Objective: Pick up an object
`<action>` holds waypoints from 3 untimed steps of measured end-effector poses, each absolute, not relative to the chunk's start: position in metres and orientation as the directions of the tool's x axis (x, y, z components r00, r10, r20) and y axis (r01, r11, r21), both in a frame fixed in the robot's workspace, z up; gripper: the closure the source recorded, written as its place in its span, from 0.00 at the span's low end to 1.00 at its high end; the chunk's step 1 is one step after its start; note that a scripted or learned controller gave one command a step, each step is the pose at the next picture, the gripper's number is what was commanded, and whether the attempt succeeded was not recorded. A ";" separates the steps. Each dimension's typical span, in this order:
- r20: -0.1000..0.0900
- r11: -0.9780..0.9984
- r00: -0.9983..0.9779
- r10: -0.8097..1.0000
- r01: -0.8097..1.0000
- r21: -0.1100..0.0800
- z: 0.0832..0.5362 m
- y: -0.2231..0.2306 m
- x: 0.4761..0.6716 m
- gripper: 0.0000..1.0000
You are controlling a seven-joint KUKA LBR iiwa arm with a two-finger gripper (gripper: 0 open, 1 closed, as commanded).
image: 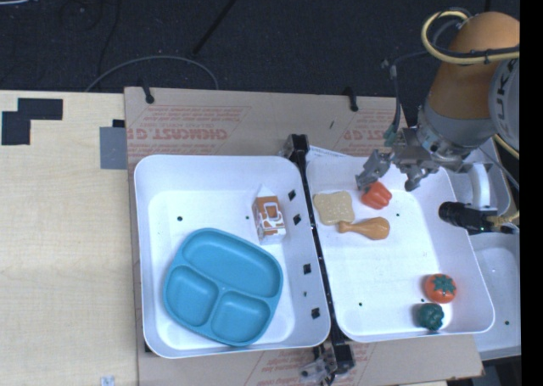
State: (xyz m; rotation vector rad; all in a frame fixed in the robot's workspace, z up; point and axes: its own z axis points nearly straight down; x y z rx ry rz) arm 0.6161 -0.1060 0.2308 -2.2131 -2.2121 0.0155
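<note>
My gripper (pixel 392 178) hangs over the back of the right bin (pixel 407 325), its two fingers spread open with nothing between them. A small red-orange pepper (pixel 377 196) lies just below and a little left of the fingertips, apart from them. Beside it a tan slice of bread (pixel 333 206) and a brown drumstick (pixel 366 228) rest on the bin floor. A red tomato (pixel 439 288) and a dark green piece (pixel 430 316) sit in the bin's front right corner.
The left bin (pixel 153 206) holds a blue divided plate (pixel 222 286) and a small orange-and-white carton (pixel 269 218) near the divider. A black divider rail (pixel 307 240) runs between the bins. Bare white floor lies in the middle of the right bin.
</note>
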 end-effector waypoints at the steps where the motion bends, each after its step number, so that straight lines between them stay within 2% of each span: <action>1: 0.001 0.001 -0.001 1.000 1.000 -0.003 0.239 -0.106 0.619 0.00; 2: 0.001 0.004 -0.004 1.000 1.000 -0.008 0.181 -0.101 0.627 0.00; 3: 0.001 0.000 0.000 1.000 1.000 -0.009 0.121 -0.109 0.623 0.00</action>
